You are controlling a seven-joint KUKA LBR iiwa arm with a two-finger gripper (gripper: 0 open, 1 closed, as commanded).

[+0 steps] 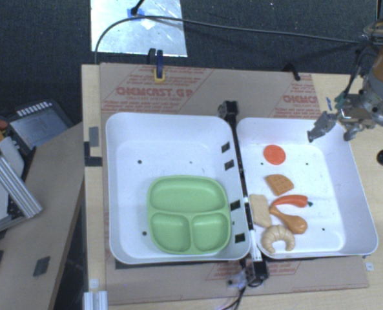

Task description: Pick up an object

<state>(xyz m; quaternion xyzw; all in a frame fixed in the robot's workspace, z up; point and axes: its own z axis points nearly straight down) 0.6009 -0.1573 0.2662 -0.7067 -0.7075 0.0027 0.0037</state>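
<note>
Board (pixel 178 86) under bins printed "CHEMCAST GP"; gripper (pixel 336 126) with jaws apart, holding nothing, above right bin (pixel 356 192) far edge; green divided plate (pixel 188 213) in left bin (pixel 133 147)

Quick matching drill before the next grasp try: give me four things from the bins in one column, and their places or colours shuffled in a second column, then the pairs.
Things:
1. divided plate
2. round slice
3. croissant
4. gripper

Places or colours:
A. red, farthest back of the food in the right bin
B. above the right bin's far right corner
C. green, in the left bin
D. pale tan, at the right bin's near edge

Pairs: 1-C, 2-A, 3-D, 4-B
</note>
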